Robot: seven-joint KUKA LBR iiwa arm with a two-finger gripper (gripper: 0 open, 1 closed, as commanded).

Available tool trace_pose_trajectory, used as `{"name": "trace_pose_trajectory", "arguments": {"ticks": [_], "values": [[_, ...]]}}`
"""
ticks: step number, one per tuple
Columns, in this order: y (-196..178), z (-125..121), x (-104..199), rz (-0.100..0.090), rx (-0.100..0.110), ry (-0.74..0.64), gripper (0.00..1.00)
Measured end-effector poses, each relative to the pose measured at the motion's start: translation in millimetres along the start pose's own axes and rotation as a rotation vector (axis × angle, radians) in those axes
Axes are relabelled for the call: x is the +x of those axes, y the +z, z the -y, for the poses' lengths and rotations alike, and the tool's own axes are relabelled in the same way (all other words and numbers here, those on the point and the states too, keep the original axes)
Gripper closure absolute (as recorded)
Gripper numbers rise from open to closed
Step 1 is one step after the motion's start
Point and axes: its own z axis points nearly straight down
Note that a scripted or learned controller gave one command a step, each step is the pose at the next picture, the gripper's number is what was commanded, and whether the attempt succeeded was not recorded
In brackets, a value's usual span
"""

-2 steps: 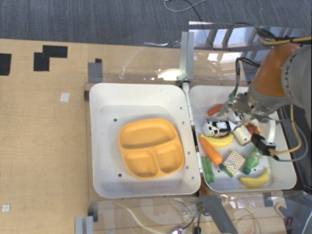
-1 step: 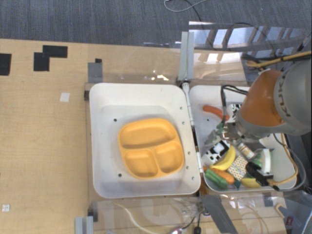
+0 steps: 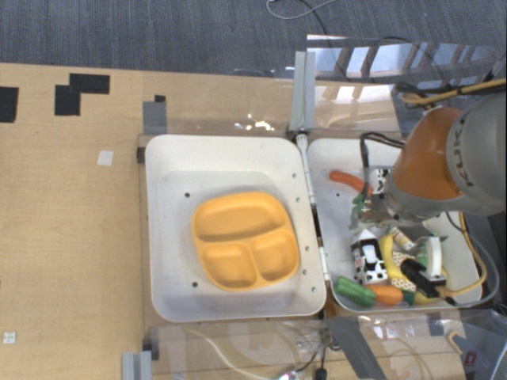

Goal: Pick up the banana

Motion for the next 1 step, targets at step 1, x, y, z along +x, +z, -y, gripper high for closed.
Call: {"name": "trace_pose_trajectory", "arguments": {"ticks": [1], "values": [[0.2, 0.3, -0.1, 0.0, 0.001, 0.0, 0.0]]}}
